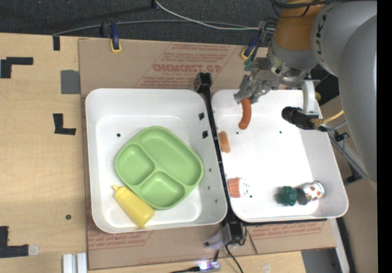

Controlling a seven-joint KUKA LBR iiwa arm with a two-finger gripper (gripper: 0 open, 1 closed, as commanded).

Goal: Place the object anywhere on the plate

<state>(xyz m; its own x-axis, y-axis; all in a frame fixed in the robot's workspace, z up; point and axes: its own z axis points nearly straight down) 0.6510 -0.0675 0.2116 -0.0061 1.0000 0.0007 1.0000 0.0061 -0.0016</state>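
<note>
My end effector (250,95) grips the sausage (245,114), hanging over the right bin (318,161). Carry it high across the divider, lower gently onto the green plate (159,166).

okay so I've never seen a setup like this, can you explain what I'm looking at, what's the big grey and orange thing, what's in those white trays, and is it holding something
The big grey and orange thing is a robot arm, reaching in from the right. One fixed camera above the bench looks down at a slant. At the arm's end is a two-finger gripper, and a small orange sausage-shaped object hangs down between its fingers, so it appears to be holding that, above the right bin.

The left bin holds a green divided plate and a yellow bottle lying against the plate's near-left edge. The right bin also has a small orange piece by its left wall, another small item near it, a dark green object and a white patterned one. The job is to put the object on the plate.
</note>
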